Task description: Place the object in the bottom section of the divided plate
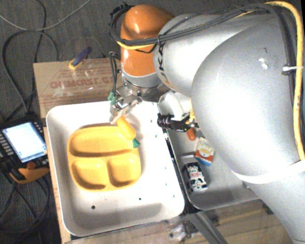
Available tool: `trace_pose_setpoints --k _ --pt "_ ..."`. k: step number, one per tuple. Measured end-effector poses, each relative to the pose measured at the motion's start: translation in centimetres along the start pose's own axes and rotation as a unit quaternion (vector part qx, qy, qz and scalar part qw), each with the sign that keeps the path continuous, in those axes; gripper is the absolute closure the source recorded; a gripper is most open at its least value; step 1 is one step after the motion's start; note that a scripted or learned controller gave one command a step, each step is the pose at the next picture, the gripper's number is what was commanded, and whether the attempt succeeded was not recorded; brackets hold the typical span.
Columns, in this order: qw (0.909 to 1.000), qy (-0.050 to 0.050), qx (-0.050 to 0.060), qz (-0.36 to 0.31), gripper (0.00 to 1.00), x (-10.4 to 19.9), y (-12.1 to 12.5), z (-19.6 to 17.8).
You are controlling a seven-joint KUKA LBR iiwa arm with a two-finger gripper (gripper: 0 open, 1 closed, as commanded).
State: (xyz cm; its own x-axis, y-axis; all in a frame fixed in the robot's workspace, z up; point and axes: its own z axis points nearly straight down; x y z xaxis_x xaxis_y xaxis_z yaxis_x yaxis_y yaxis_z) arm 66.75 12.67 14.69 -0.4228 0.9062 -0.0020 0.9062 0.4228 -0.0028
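- The arm [236,81] filled the right of the frame, its orange band at upper centre.
- The left bin [67,212] bore the yellow divided plate [104,157] at centre left.
- The gripper [118,102] hung over the plate's upper right rim; its opening could not be told.
- The object [127,128], orange with a green tip, lay at that rim just below the gripper.
- Judged step: carrying. The next move would call for travel toward the plate's lower sections.

Robotics lab — loose cables [16,22] on grey carpet at 11 o'clock, teach pendant [20,145] at 9 o'clock.
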Motion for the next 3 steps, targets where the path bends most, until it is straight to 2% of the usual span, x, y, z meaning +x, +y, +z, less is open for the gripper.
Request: trace_pose_setpoints --k 1,2,3 --pt "1.0000 -0.001 0.000 0.000 0.00 -0.1 0.0 -0.1" --pt "0.9984 -0.001 -0.001 -0.057 0.00 -1.0 -3.2 -3.6" --pt "0.9931 -0.001 -0.001 -0.117 0.00 3.9 0.8 -6.0"
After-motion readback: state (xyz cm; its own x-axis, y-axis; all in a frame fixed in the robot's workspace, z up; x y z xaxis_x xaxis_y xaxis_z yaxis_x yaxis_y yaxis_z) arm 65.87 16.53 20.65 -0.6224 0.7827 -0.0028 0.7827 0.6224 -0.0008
